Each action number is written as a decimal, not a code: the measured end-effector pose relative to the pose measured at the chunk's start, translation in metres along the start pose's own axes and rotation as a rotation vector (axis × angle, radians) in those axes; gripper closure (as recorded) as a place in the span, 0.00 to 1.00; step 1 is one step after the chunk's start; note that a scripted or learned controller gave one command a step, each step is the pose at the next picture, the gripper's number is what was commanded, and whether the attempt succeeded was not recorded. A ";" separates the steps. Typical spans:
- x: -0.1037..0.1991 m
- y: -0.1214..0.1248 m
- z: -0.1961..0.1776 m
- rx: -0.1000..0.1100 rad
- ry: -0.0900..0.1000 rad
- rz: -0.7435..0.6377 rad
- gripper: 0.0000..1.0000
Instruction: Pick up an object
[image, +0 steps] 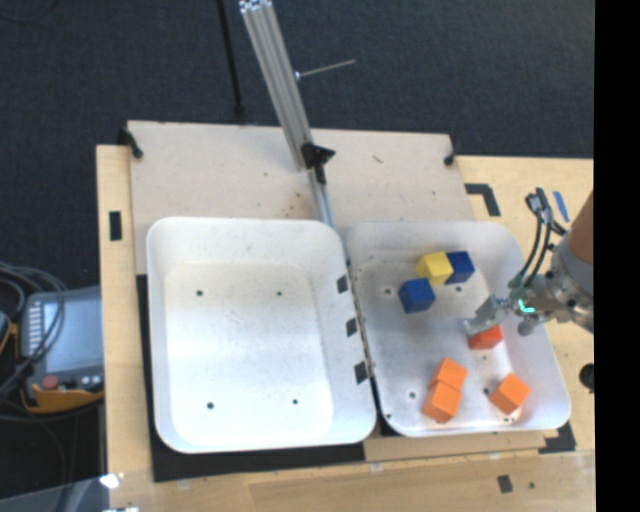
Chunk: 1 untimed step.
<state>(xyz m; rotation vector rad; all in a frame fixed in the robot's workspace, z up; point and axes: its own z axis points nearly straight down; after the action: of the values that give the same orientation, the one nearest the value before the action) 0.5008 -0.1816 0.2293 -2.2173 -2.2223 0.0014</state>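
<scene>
At the near edge of the pale wooden bench (115, 330) sit two shallow white plastic bins side by side. In the right white bin (400, 405), nearest the camera at about 5 o'clock from its middle, lie two orange blocks: a taller orange block (445, 389) that looks like two cubes stacked or pressed together, and a single small orange cube (510, 393) just to its 3 o'clock, apart from it. A little farther in, toward 3 o'clock, the grey two-finger gripper (486, 327) reaches in from the right, and a small red-orange cube (486, 338) sits right at its tip; whether the jaws are spread or pinching that cube cannot be told, since the metal hides the contact. Farther still, around 12 o'clock in the bin, a blue cube (417, 295) lies near a yellow cube (435, 266), which touches a second blue cube (459, 265) at its 3 o'clock. The left white bin (160, 300) lies at 9 o'clock. Beyond both, a slanted aluminium rail (278, 80) rises from the bench's far side.
</scene>
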 end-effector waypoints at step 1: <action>0.000 0.001 -0.002 -0.004 -0.001 0.002 0.00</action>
<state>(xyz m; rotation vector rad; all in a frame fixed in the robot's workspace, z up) 0.5016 -0.1818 0.2309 -2.2218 -2.2229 -0.0018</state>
